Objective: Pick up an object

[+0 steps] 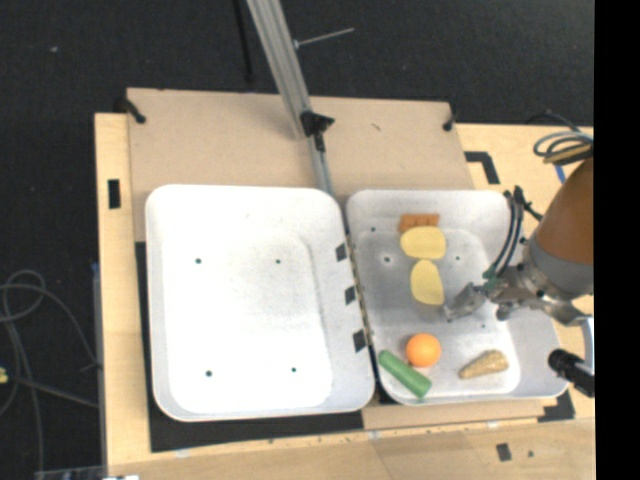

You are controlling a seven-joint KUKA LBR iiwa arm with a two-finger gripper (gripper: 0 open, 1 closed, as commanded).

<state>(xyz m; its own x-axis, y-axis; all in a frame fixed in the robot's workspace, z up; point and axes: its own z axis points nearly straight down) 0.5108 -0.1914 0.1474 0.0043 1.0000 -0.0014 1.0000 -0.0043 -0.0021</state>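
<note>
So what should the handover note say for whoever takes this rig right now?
Gripper: low in the right bin, beside the lower yellow piece; nothing seen between its fingers.
Right bin also holds: upper yellow piece, orange block, orange ball, green cylinder, tan wedge.
Done: nothing lifted.
Left: grasp one object and raise it.

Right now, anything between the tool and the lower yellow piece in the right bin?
Nothing visible. The tool sits just right of the lower yellow piece, with bare bin floor between them. The orange ball lies below, off that line.
</note>
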